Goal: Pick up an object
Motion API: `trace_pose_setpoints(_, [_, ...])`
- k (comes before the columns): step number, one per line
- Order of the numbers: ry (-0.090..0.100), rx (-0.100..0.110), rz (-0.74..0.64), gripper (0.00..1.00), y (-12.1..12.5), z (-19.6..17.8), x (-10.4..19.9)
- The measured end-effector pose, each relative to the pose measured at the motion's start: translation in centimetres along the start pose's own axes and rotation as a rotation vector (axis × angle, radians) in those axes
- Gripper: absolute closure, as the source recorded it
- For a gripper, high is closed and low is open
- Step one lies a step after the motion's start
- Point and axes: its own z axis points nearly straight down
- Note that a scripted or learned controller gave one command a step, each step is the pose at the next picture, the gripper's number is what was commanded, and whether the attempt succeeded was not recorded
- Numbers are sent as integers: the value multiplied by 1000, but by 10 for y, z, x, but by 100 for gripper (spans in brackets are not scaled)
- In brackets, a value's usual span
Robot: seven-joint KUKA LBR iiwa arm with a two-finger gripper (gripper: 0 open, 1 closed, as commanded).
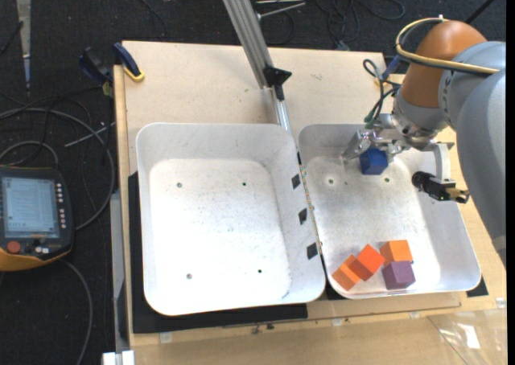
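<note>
Leftmost, we see a grey handheld control pendant (32,215) lying off the wooden bench (201,86). Next comes the left shallow white plastic bin (161,146), then the right shallow white plastic bin (447,231) touching it. Near that bin's front edge sit two orange foam blocks (360,265), a third orange block (396,252) and a purple foam cube (398,275), all clustered together. Toward its back, our pincer (372,150) hangs with a small blue cube (373,161) gripped between its fingers, beneath the grey arm (475,90) with its orange band.
</note>
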Motion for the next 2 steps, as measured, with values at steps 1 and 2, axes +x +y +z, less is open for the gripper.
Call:
trace_pose_setpoints(1, [-3, 2, 2, 100, -2, -10, -3])
trace_pose_setpoints(2, [4, 7, -1, 100, -25, -27, 73])
